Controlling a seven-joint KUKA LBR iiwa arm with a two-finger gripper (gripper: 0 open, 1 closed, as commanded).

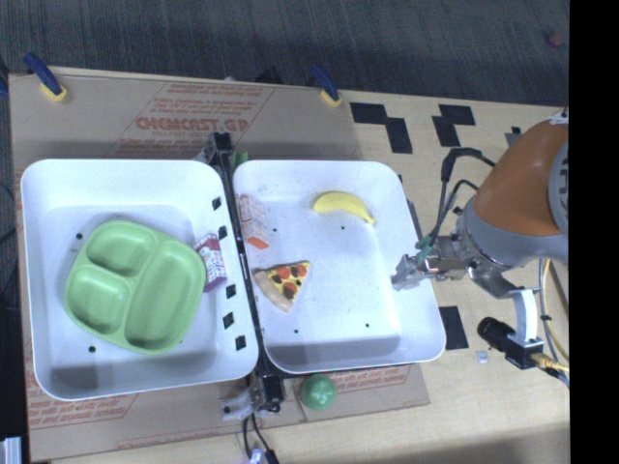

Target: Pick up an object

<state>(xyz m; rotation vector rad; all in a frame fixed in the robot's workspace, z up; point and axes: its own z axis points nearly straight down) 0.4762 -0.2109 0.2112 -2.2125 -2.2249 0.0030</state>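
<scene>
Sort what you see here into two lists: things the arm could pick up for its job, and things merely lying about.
For the job:
- banana, right bin
- pizza slice, right bin
- small packet, left bin
- gripper, at the right bin's right rim

Lying about:
- green divided plate, left bin
- green ball outside the bins, on the cardboard
- blue clamps

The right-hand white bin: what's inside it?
Inside the right bin lie a banana, a pizza slice and a small packet by its left wall. The tool covers part of the right rim.
</scene>
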